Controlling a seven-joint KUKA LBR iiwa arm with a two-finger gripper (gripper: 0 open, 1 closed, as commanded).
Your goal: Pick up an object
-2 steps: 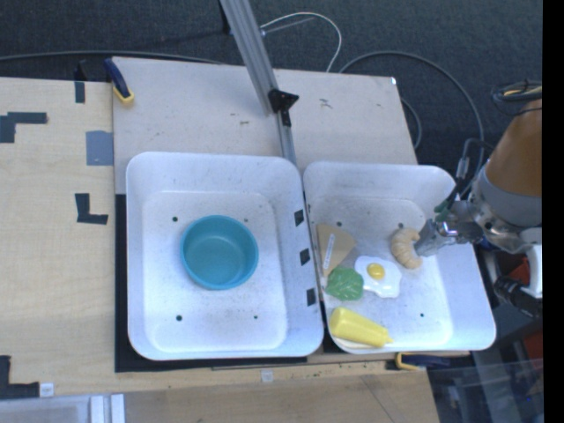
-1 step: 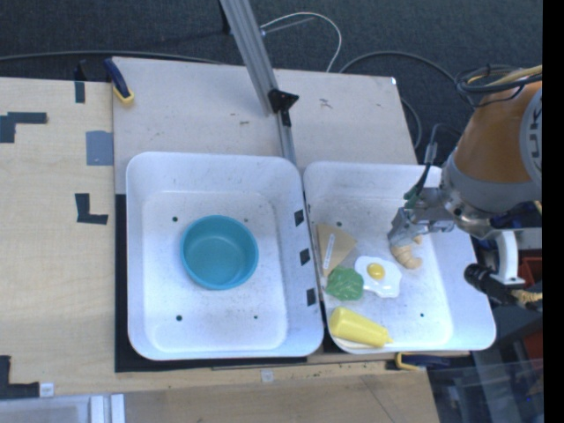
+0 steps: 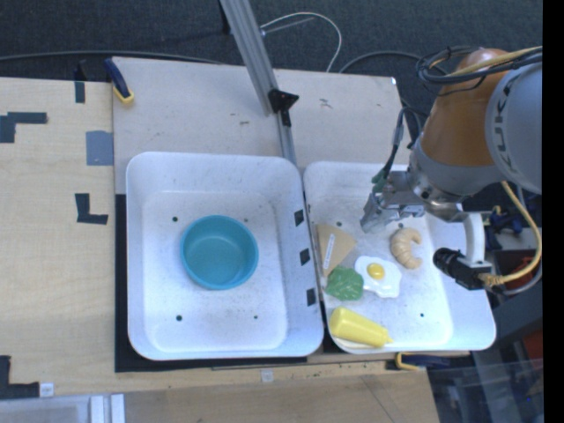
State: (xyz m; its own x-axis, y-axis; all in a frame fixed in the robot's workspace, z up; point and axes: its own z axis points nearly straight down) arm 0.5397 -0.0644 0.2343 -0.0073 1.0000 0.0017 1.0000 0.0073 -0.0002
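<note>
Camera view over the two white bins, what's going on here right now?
A grey and orange robot arm reaches in from the right, with its gripper low over the right bin, near a croissant. Nothing is seen between its fingers, so no object has been picked up yet. Also in that bin lie a fried egg, a green leafy piece, a tan wedge and a yellow corn-like piece. The left bin holds a blue bowl.

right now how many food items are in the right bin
5: wedge by the left wall, broccoli below it, egg beside the broccoli, croissant near the gripper, corn at the front. The arm may hide more.
</note>
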